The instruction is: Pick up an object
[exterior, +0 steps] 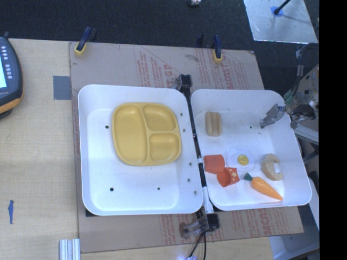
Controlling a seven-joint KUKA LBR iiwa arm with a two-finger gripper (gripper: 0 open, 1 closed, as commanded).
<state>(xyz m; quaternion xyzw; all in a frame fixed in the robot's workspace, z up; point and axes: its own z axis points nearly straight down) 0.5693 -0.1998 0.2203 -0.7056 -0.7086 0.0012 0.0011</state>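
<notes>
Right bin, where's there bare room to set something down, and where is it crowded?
In the right bin, bare floor lies in the middle, between the bread and the gripper, and above the fried egg. The near edge is crowded: red block, strawberry piece, egg, carrot and bagel. The left bin has bare floor below the yellow plate.

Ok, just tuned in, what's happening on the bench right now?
The gripper hangs over the right white bin's far right edge, holding nothing. In that bin lie a tan bread roll, fried egg, red pieces, orange carrot and beige ring. The yellow divided plate sits in the left bin.
</notes>
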